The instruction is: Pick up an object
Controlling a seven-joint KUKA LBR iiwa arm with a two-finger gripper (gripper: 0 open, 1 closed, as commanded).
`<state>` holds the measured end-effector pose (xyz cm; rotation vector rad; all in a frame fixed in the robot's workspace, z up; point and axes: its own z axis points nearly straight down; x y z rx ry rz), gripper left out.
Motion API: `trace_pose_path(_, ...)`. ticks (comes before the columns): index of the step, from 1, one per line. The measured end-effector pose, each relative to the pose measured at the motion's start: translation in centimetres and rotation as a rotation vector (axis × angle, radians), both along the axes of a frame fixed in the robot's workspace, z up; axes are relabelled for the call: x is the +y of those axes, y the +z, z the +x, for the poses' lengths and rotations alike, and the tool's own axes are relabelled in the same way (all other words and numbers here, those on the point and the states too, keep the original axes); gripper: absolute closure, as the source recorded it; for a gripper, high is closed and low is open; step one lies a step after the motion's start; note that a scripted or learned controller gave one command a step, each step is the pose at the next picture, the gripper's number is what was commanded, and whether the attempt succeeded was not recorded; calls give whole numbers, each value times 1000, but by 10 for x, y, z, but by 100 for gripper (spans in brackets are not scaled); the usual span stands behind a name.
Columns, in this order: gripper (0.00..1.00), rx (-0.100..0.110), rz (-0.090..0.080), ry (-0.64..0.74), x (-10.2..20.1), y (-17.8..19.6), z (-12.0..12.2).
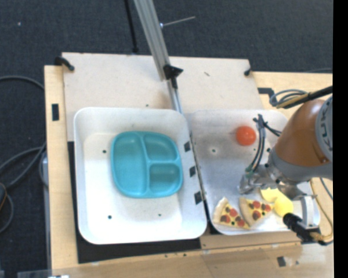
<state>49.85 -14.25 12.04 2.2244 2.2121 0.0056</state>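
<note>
Approach step judged: gripper [256, 184] lowered over toy pizza slices [243, 212] in right bin [220, 132]; finger state cannot be told; descent, closure needed.

One camera here, fixed high over the bench [151, 86], looking down at a slant. It sits far enough back to take in both bins: the left bin [87, 213] whole, the right bin [220, 126] running toward the frame's right side. The bench's far edge lies toward the top, its near edge close to the bottom, with dark floor [46, 16] showing past the far and left edges. A metal rail [153, 30] rises from the far side toward the lens. The arm [304, 141] comes in from the right, its orange band big against the right bin's near corner.
</note>
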Motion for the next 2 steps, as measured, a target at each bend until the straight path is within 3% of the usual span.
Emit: trace_pose_path(2,100,-4,-3,9,2,113,3)
